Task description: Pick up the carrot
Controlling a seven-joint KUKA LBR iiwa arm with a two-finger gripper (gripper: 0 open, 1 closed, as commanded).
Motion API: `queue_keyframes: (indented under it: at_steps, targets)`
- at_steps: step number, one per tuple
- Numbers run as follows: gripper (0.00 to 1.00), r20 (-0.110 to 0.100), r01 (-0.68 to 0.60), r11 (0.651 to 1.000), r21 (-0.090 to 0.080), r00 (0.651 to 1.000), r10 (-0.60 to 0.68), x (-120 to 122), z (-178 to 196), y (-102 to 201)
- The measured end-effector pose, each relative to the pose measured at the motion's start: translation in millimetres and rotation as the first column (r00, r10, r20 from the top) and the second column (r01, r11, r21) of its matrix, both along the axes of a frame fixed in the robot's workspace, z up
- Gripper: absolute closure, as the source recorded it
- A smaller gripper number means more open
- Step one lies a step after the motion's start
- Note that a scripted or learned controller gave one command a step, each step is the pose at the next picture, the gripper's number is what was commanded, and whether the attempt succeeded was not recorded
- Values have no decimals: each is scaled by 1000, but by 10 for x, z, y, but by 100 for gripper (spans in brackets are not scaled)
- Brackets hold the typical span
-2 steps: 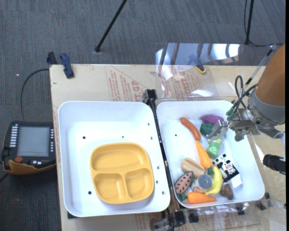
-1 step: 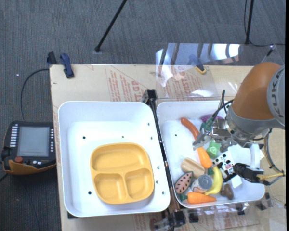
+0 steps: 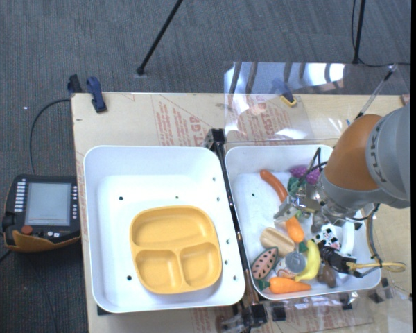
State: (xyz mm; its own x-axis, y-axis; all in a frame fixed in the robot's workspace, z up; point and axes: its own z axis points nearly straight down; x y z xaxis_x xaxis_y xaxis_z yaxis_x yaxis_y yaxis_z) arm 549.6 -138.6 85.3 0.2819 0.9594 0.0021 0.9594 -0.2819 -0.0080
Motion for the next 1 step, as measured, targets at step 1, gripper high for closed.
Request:
queue_keyframes:
  at_steps: [1]
  targets:
    - [100,-3,8,1000,4,1000,-8,-6,97,-14]
